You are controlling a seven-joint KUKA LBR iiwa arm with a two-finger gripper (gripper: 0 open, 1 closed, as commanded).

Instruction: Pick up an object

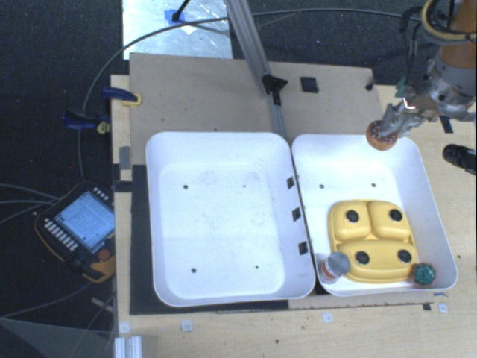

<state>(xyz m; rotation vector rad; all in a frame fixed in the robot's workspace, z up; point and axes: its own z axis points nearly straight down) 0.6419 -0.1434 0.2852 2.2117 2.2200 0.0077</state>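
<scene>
End effector (387, 129): two-finger type on grey arm w/ orange band (447, 10), at far right corner of right-hand shallow white bin (428, 192). A small round orange-brown object (381, 138) sits right at its tip, over the bin rim. Finger state: cannot tell; view too small and blurred to say whether the object is gripped or just beneath.

Items, placed rel. to end effector:
- Yellow moulded plastic block, four rounded lobes w/ dark holes (371, 241): below it, toward near wall of same bin. Judged stiff, light, smooth; too broad for the fingers across the whole body, so take by one lobe or an outer edge.
- Small grey rounded piece w/ reddish base (333, 265): near-left of it, touching block's corner, close to bin wall. Judged light, may roll; tight spot betw. block and wall.
- Small teal ball-like item (424, 274): straight below it, in near right corner beside the block. Judged light, prob. slippery; corner walls hem it on two sides.
- Orange-brown object: judged small, light; approach from above.

Other: left-hand white bin (216, 215), well to its left; brown tabletop (209, 95); hand pendant w/ lit screen (80, 226) off tabletop, far left.

Room: open bin floor betw. end effector and yellow block; good descent space there. Rims and corners are the snag risks.
</scene>
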